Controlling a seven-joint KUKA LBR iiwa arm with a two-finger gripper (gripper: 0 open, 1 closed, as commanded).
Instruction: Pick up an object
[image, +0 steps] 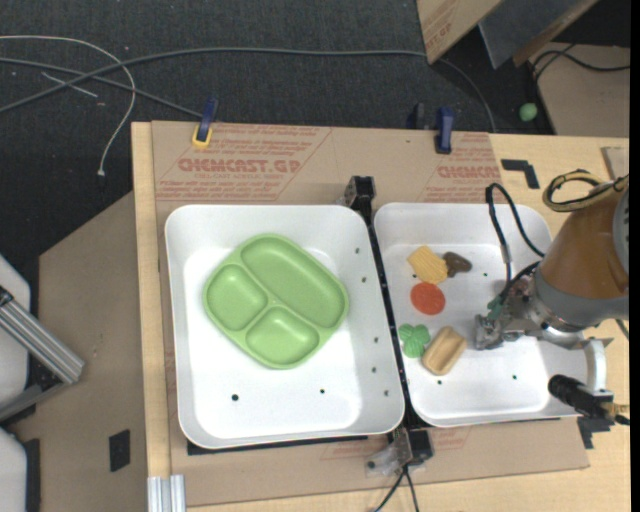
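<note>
Pincer (488, 332) hangs low, grip impossible to read, just right of the bread roll (443, 351), with one green plate (276, 299) far left and two bins (200, 380).

A single fixed camera looks down at a slant on the cardboard-topped bench (330, 160), far enough back to frame both white bins: the left bin (200, 390) and the right bin (480, 400) (side by side), with dark carpet (80, 130) beyond the bench's far edge.
</note>
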